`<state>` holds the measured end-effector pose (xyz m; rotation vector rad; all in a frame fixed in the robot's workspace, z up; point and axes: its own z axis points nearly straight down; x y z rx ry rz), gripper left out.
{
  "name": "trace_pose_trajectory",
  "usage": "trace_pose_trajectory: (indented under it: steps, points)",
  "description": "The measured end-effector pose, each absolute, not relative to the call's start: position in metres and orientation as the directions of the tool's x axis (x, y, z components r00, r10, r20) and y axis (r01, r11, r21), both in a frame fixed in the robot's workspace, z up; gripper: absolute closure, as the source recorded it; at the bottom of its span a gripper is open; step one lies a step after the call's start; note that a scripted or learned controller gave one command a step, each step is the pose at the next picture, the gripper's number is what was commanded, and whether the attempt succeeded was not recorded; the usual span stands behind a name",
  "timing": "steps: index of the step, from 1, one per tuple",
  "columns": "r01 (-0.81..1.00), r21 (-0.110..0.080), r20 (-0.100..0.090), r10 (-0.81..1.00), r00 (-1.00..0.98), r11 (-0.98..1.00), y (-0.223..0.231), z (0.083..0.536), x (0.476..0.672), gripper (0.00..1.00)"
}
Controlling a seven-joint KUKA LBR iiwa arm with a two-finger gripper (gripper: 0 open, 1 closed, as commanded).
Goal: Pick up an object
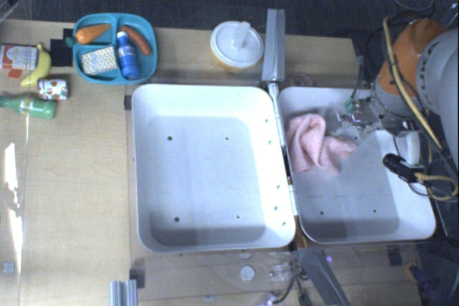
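Reaching stage: gripper (353,122) low beside pink cloth (313,143), right bin (358,215); grip state unclear. Next, probably closing on cloth.

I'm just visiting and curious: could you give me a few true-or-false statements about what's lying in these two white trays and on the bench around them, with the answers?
1. A pink cloth lies in the right tray. True.
2. The gripper is over the left tray. False: it is over the right tray, beside the cloth.
3. A blue divided plate sits on the bench beyond the left tray. True.
4. A banana lies in the right tray. False: it is on the bench at the far left.
5. A white lidded cup stands beyond the trays. True.
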<state>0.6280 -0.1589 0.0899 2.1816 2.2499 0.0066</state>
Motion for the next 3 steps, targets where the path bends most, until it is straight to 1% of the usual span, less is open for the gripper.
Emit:
trace_pose_trajectory:
  steps: [1,2,3]
  points:
    - [0.992,0.007,-0.003,0.992,-0.127,0.127,-0.147,0.095,0.648,0.0]
    - [0.963,0.011,-0.005,0.963,-0.269,0.269,-0.157,0.09,0.584,0.0]
    - [0.933,0.013,-0.008,0.933,-0.361,0.361,-0.127,0.09,0.562,0.0]
